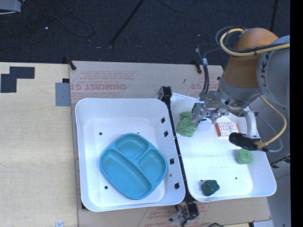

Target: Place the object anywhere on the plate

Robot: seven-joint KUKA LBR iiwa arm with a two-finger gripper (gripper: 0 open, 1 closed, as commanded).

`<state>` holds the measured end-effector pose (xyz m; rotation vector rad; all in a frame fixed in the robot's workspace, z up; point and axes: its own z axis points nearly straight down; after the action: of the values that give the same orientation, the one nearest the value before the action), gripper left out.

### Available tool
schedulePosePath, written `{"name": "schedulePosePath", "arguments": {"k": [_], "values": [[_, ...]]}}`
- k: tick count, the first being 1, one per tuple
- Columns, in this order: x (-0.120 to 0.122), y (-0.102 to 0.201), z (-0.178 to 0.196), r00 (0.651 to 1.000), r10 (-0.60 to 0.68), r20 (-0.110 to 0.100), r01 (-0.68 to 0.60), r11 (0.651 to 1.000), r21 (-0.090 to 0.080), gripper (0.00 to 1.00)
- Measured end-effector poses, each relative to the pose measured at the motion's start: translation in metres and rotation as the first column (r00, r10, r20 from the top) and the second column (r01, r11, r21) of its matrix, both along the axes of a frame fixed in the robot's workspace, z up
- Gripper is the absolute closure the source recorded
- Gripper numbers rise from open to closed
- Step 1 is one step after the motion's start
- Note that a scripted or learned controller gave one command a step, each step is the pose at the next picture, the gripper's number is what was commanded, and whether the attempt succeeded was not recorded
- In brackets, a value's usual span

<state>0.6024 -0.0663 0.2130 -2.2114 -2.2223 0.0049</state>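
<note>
— So, nearest us, what's there?
— A dark green lump (209,187) and a green disc (245,156) in the right bin (265,186); the blue plate (133,165) lies in the left bin (85,126).
— And farther back?
— The jaws (201,115) hover beside the light green object (186,126); I cannot tell their state. Grasping looks pending: next, close on it, then carry it left.
</note>
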Motion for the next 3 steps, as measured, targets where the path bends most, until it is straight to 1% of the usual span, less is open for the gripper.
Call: {"name": "schedulePosePath", "arguments": {"k": [1, 2, 3], "values": [[-0.010, 0.055, 0.011, 1.000, -0.001, -0.001, 0.001, 1.000, -0.001, 1.00], [-0.021, 0.108, 0.000, 1.000, 0.000, -0.001, 0.000, 1.000, -0.001, 1.00], [-0.020, 0.159, 0.016, 1.000, 0.001, 0.001, -0.001, 1.000, -0.001, 1.00]]}}
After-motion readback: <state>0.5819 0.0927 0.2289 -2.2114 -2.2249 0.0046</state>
